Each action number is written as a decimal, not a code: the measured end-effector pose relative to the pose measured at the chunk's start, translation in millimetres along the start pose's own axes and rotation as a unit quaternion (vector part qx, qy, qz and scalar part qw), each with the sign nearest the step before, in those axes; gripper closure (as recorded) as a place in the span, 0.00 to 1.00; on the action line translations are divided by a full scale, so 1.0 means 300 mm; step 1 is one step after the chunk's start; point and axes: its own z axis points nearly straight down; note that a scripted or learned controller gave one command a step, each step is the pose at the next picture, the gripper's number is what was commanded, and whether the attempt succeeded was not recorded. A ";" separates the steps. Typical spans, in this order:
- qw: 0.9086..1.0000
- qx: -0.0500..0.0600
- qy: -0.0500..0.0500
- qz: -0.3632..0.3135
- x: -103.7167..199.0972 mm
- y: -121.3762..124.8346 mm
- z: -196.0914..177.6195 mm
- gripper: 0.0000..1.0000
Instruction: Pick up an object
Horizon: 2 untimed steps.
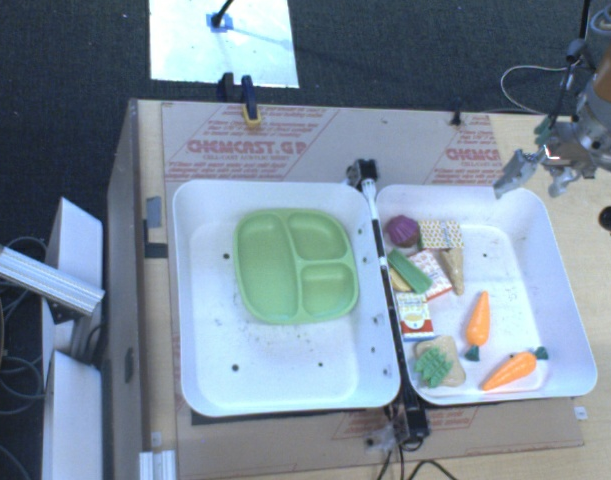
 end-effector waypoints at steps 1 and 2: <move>1.000 0.002 0.000 0.001 -0.066 -0.134 0.373 0.00; 1.000 0.001 0.001 0.000 0.065 -0.032 0.625 0.00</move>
